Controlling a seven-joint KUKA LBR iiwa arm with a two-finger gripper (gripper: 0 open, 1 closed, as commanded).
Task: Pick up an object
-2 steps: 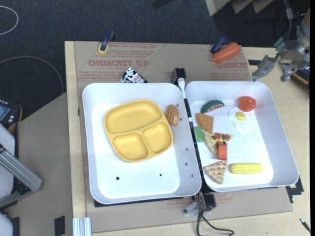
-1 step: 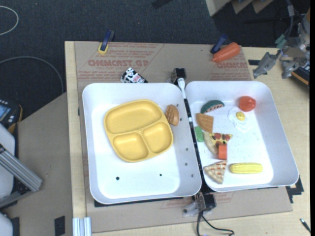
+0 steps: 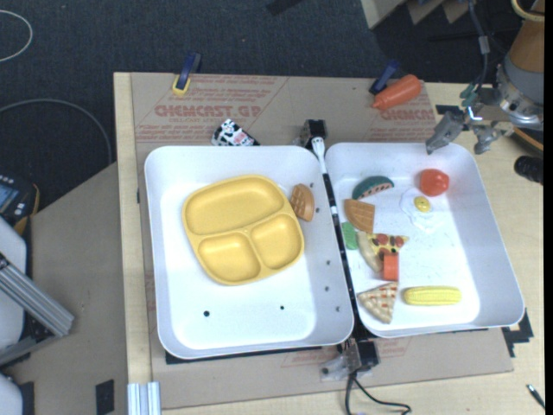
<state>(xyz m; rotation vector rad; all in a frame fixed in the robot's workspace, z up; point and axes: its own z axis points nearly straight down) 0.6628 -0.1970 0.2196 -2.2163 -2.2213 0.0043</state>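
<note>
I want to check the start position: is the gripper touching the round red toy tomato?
Apart. The camera view shows the gripper above the right bin's far rim, with bare white floor between it and the tomato.

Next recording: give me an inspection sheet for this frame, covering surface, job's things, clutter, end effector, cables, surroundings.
Surface: bench bearing left bin and right bin.
Job's things: right bin holds tomato, corn, egg, pizza slice and other toy food; yellow tray and a brown piece in left bin.
Clutter: orange carrot and a black-and-white item on bench behind bins.
End effector: open, above right bin's far edge, holding nothing.
Cables: one at front edge.
Surroundings: dark carpet.
</note>
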